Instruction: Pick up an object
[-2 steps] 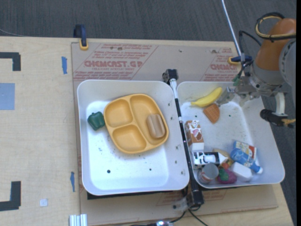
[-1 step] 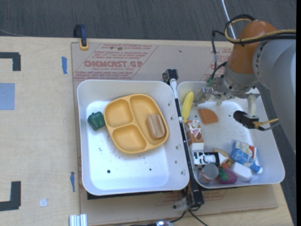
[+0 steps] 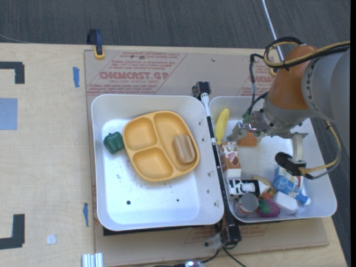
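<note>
Gripper (image 3: 245,131) is hovering low in the right bin (image 3: 325,204), beside the banana (image 3: 222,124); finger state impossible to tell.

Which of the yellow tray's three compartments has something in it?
The right-hand compartment of the yellow tray, the one nearest the divider between the bins. A tan bread-like piece lies in it, and nothing lies in the other two.
</note>
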`<control>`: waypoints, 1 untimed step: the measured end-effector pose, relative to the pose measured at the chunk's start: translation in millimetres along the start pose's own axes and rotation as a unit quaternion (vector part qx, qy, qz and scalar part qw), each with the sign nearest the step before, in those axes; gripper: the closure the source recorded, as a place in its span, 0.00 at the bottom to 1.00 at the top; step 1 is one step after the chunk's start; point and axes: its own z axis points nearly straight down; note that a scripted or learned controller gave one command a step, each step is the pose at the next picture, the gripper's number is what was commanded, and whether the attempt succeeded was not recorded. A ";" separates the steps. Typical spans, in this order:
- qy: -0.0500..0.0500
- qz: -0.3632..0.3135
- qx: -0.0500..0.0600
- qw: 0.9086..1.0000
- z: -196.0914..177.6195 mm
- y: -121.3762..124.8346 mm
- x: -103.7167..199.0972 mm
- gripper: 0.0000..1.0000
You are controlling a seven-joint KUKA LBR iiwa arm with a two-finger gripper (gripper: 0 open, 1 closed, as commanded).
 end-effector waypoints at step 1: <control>-0.003 0.001 -0.003 1.000 -11.2 1.4 -2.6 1.00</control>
